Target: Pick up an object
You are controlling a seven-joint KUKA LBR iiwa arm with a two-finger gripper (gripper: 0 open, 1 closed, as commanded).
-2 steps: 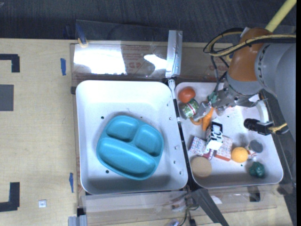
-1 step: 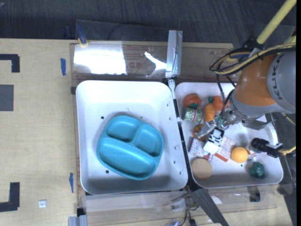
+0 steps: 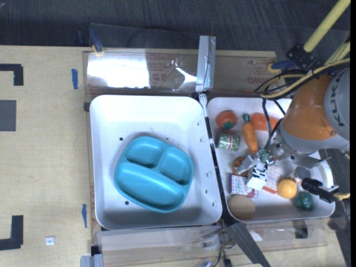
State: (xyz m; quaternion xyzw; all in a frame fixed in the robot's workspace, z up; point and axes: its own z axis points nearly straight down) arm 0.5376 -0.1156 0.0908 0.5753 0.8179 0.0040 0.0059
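Note:
The right bin [image 3: 218, 166] holds several small items. A red tomato [image 3: 226, 118] and a green-labelled can [image 3: 228, 142] lie at its far left, with an orange carrot [image 3: 250, 137] beside them. A pink carton [image 3: 239, 183] and a brown oval piece [image 3: 241, 206] sit near the front. An orange ball [image 3: 287, 188] and a dark green piece [image 3: 303, 201] are at the front right. My gripper [image 3: 258, 168] is low over the bin's middle, among white and red scraps, just left of the orange ball. The orange-banded wrist [image 3: 308, 115] hides the bin's far right part.
The left bin [image 3: 105, 115] carries a blue divided tray [image 3: 154, 172]. A clear plastic sheet [image 3: 144, 71] and a metal post [image 3: 206, 60] stand behind the bins. Cables [image 3: 283, 82] trail at the upper right.

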